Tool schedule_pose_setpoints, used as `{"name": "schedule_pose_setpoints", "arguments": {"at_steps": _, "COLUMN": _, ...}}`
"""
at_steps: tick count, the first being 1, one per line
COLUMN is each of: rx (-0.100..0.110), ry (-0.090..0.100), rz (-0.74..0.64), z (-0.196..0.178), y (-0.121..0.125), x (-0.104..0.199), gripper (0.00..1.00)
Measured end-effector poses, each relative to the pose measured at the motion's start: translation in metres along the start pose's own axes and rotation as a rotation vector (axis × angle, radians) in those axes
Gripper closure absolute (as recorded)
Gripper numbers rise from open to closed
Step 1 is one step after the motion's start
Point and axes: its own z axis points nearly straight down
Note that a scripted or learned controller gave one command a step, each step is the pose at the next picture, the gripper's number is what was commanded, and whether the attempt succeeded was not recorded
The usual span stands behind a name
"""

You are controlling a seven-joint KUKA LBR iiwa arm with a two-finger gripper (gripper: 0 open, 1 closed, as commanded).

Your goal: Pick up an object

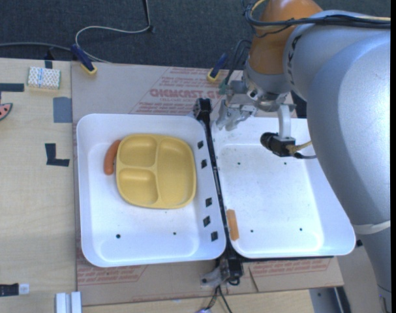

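A: From the camera view, we see the gripper point(231, 117) at the far edge of the right bin point(276, 240), near the divider; whether it is open or closed we cannot tell.

B: And what can we pick? We count 3 things: a yellow divided plate point(156, 170) in the left bin point(139, 246), an orange sausage-like piece point(109, 158) touching the plate's left rim, and a small orange piece point(232, 224) in the right bin, pressed against the divider.

A: That last one worries us. Lying along the wall, it may leave no room for a finger, so a grasp could slip.

B: The plate looks too wide to grip, and we might only nudge it.
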Motion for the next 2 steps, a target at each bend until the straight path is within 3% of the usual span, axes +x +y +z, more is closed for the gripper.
{"name": "schedule_pose_setpoints", "arguments": {"at_steps": 1, "rx": 0.001, "ry": 0.0, "rz": 0.0, "z": 0.0003, "y": -0.0001, "x": 0.0003, "gripper": 0.0}}
{"name": "schedule_pose_setpoints", "arguments": {"at_steps": 2, "rx": 0.001, "ry": -0.003, "rz": -0.001, "z": -0.0095, "y": 0.0, "x": 0.0001, "gripper": 1.0}}
